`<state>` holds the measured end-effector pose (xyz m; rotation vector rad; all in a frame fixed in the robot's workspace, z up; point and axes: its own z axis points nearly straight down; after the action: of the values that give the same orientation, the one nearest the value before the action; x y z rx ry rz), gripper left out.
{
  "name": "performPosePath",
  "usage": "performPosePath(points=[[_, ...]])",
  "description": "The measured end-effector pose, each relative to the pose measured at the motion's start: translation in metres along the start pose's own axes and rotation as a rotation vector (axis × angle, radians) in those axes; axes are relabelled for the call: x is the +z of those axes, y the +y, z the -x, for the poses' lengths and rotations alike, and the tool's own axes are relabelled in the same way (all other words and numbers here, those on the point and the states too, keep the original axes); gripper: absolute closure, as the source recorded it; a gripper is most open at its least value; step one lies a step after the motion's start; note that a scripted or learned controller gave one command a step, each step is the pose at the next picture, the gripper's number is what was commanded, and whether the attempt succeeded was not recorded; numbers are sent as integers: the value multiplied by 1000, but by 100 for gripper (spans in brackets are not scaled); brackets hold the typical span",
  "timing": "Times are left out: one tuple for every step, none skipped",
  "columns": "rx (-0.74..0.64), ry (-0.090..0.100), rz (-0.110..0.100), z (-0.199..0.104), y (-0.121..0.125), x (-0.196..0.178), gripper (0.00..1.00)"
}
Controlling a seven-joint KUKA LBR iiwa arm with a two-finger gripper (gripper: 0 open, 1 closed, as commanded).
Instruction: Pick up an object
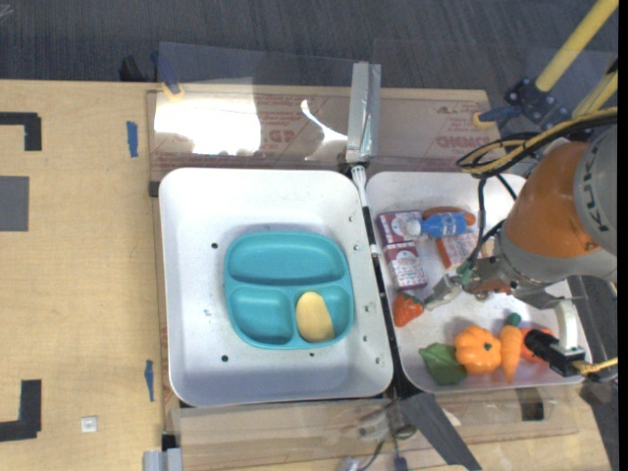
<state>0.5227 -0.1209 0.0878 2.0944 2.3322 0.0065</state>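
- My gripper (453,287) hangs low over the right bin (559,381); I cannot tell how it is set.
- Just beside its tip lie a strawberry (407,309) and two cartons (405,250).
- A bottle (444,225) lies behind them.
- A pumpkin (477,348), carrot (510,347) and green piece (443,362) sit near the front wall.
- In the left bin (196,224), a teal tray (285,285) holds a potato (314,316).

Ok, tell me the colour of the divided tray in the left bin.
Teal, or turquoise blue: the divided tray shows it best in the camera view.
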Motion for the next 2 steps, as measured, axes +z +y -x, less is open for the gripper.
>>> performPosePath(points=[[13,1,-3,12,81,2,0],[10,-1,-2,13,81,-10,100]])
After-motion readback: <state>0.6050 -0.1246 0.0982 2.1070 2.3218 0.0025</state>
